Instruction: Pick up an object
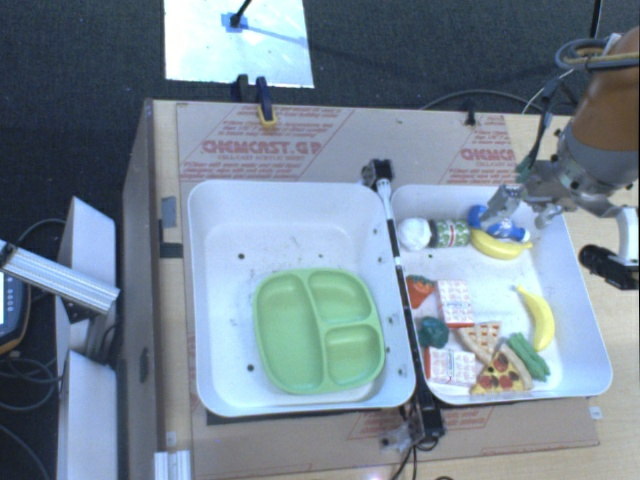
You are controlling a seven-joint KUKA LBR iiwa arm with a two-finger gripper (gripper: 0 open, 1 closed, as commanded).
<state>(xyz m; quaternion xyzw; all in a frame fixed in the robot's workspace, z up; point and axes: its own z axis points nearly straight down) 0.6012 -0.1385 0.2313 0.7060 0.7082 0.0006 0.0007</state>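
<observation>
1. While the pizza slice (pixel 497 371) and long banana (pixel 539 318) lie at the right bin's (pixel 590 358) near end, nobody's bothering them.
2. Mid-bin, strawberry (pixel 421 290) and cracker box (pixel 455 302) sit idle too.
3. Far end: the gripper (pixel 515 211) hovers over the short banana (pixel 498 245) and blue toy (pixel 492 218), nothing held. How the jaws stand, I can't tell. Approach phase; next comes a clean descent onto one target.

Arm (pixel 606 108) is entering from the right edge of the camera view, its orange band showing above the grey wrist. Gripper (pixel 520 208) is hanging low at the wrist's left end, pointing down and leftward. Finger state is not discernible.
</observation>
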